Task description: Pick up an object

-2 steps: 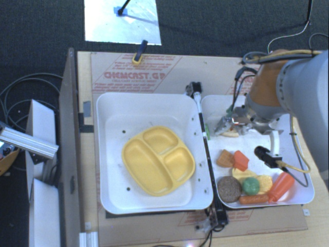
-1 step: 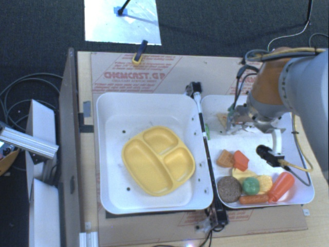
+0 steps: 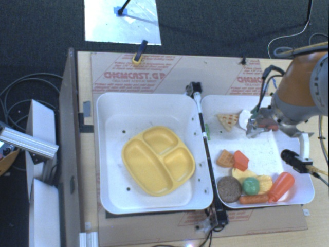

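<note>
Down at the near edge, the right bin [image 3: 268, 149] carried a huddle of toy food along its front wall: a slim orange carrot [image 3: 253, 199] lying flat, a round brown patty [image 3: 229, 188] with a grainy top, a glossy green ball [image 3: 251, 185] perched on a pale yellow piece [image 3: 263, 181], and a plump orange-red pepper [image 3: 281, 186] tilted against the corner. They looked like moulded plastic, and probably ended up crowded there by sliding on the slick bin floor. Just behind sat a red chunk [image 3: 240, 160] touching a ridged orange piece [image 3: 225, 158]. Over in the left bin [image 3: 117, 118], a smooth yellow divided plate [image 3: 158, 159] lay alone, flat and turned at an angle. Further back, a tan wedge [image 3: 227, 120] like a pizza slice rested near the divider, and the gripper [image 3: 254, 125] hung low just beside it, likely lining up on that easy, isolated target. Whether it was clenched or released could not be told, and nothing was seen held. Beyond, the lettered worktop [image 3: 154, 75] and a shiny foil sheet [image 3: 122, 14].
</note>
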Robot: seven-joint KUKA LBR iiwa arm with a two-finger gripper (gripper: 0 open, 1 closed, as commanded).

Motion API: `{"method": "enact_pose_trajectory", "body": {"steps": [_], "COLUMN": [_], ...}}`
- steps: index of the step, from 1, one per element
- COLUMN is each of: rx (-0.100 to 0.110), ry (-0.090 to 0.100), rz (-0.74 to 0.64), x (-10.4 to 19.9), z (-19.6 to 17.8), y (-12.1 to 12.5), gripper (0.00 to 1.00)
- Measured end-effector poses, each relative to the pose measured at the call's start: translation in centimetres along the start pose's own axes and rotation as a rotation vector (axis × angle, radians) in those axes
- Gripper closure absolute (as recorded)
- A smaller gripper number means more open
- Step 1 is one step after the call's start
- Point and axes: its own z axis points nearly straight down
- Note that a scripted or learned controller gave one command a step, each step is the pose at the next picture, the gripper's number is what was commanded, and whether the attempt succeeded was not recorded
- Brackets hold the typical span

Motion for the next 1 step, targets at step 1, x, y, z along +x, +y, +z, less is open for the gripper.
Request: {"method": "enact_pose_trajectory", "body": {"steps": [1], "rx": [0.001], "ry": [0.002], "rz": [-0.008], "x": [1.88], "z": [-0.93], "y": [1.79], "gripper": [1.0]}}
